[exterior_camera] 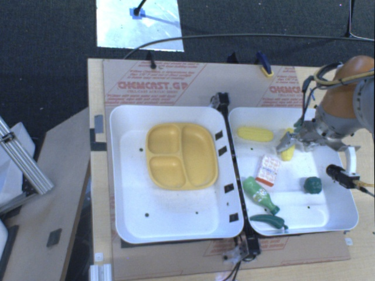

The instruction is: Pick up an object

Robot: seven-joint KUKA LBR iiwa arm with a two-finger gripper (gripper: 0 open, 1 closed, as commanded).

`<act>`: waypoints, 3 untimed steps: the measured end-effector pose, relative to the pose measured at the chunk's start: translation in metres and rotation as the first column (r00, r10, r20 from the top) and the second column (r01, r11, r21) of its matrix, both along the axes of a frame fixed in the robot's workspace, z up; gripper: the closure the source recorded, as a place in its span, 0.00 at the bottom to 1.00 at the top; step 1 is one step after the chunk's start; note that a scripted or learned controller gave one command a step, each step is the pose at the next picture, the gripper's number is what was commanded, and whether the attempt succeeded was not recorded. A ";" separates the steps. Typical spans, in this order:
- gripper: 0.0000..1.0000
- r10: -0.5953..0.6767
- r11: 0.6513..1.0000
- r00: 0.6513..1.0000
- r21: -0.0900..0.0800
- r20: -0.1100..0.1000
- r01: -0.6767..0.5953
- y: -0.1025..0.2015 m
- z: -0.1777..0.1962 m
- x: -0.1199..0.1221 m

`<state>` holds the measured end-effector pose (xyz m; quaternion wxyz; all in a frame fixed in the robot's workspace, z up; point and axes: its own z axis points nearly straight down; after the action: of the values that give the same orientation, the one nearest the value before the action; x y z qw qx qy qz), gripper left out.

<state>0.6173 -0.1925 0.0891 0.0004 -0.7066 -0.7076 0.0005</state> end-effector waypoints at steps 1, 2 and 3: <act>1.00 0.001 1.000 1.000 -0.002 0.006 -0.001 0.000 0.014 0.002; 1.00 0.004 1.000 1.000 -0.001 0.007 -0.004 0.007 0.062 0.008; 1.00 0.001 1.000 1.000 -0.002 0.009 -0.001 0.004 0.122 0.001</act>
<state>0.6179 -0.1889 0.2107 -0.0034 -0.7062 -0.7080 -0.0018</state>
